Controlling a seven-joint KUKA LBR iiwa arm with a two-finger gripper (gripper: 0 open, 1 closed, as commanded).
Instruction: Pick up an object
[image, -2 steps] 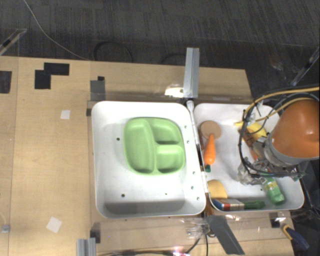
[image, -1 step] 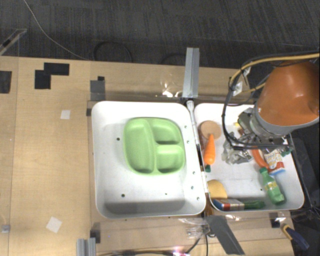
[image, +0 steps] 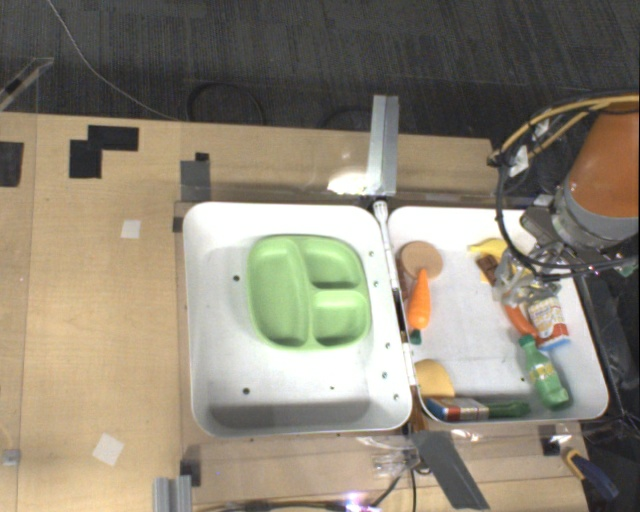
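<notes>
objects (carrot (image: 419, 299), bottle (image: 543, 373), banana (image: 489, 247)) all lie in right bin (image: 470, 345). tool (image: 520, 282) low near bin's right edge; grip state unclear. nothing lifted yet; pick remains.

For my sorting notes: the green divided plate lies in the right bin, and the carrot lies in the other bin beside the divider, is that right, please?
Not quite: the camera view shows the green divided plate in the left bin, not the right. The carrot does lie in the other bin, beside the divider.
</notes>
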